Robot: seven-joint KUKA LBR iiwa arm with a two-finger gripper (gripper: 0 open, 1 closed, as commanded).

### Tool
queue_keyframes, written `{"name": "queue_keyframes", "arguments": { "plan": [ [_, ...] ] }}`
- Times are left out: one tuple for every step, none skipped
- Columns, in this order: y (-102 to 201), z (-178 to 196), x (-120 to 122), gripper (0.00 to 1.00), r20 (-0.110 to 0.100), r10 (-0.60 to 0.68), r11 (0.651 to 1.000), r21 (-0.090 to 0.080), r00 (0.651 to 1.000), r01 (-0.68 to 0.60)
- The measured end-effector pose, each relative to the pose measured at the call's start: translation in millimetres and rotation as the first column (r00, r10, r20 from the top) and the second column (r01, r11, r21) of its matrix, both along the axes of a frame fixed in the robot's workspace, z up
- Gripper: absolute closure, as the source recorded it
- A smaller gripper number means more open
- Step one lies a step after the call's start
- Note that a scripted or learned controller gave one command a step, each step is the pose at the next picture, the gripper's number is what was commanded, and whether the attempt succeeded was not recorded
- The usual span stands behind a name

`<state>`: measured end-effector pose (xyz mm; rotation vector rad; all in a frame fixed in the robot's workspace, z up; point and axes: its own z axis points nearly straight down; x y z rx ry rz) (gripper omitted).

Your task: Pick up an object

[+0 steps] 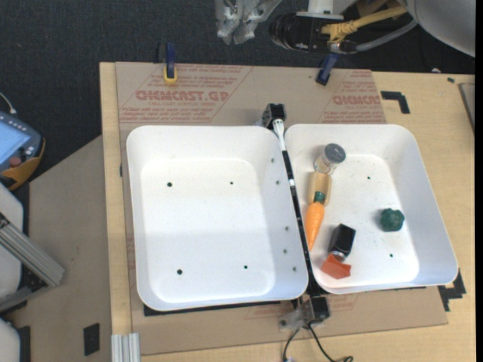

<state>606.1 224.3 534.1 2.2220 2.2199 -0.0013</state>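
Observation:
The right white bin (423, 194) holds several small things. A clear jar with a grey lid (330, 157) lies near its back left. Just below that, an orange carrot with a tan stem (316, 208) lies along the bin's left wall. Nearer the front sit a black block (342, 240) and a red piece (336, 268), touching each other. A green lump (391, 219) rests apart at the right. My gripper (240, 23) hangs high beyond the back edge of the board, above the dark floor and far from both bins, with nothing in it.
The left white bin (151, 225) stands beside the right one on a brown board (113, 127). Blue clamps (170, 60) (326, 70) grip the board's back edge. A device with a blue screen (11, 148) sits at the far left.

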Motion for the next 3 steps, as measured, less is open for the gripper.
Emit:
{"name": "queue_keyframes", "arguments": {
  "plan": [
    [1, 12, 0, 1.00, 0.005, 0.002, 1.000, 0.002, 1.000, -0.002],
    [2, 23, 0, 1.00, 0.008, 0.003, 1.000, 0.003, 1.000, -0.003],
    [3, 33, 0, 1.00, 0.011, 0.004, 1.000, 0.003, 1.000, -0.004]
  ]
}}
